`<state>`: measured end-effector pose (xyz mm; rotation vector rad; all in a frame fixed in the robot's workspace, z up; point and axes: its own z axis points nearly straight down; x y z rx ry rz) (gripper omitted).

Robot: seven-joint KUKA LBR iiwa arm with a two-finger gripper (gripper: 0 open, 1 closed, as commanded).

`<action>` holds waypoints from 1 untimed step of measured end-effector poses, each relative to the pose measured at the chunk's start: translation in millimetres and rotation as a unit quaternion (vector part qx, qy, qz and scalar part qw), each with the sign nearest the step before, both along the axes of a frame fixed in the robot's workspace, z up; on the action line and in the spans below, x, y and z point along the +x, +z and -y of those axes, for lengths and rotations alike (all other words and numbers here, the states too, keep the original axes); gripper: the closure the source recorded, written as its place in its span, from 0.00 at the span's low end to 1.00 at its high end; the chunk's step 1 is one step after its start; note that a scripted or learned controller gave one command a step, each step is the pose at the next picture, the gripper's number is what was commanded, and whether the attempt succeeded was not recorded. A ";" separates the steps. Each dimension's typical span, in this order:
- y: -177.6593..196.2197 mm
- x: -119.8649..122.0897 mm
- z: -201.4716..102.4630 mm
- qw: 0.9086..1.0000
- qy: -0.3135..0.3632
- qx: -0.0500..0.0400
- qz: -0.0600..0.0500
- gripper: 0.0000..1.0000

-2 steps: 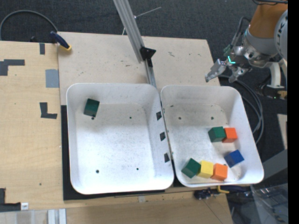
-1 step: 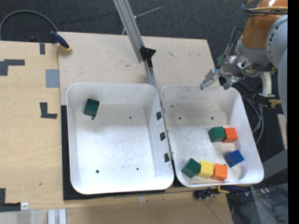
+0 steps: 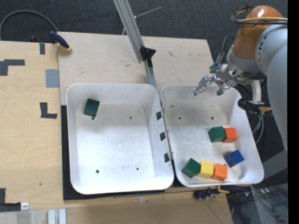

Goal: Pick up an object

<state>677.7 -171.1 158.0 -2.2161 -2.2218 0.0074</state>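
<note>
Green, yellow and orange blocks (image 3: 204,169) in row, lower right of frame, right bin (image 3: 247,125) | gripper (image 3: 210,86) upper right over bin's far rim, fingers spread, empty | step: approach | next: descend onto a block, close.

You see the arm (image 3: 261,36) only in part: the right edge of the frame cuts it off. A green block (image 3: 217,134) and an orange block (image 3: 230,134) touch, so their meeting faces stay hidden. The metal rail (image 3: 128,20) runs out past the top edge.
</note>
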 end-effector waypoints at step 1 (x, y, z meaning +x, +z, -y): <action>-55.1 -1.7 -9.4 1.000 -0.001 0.000 -0.002 0.00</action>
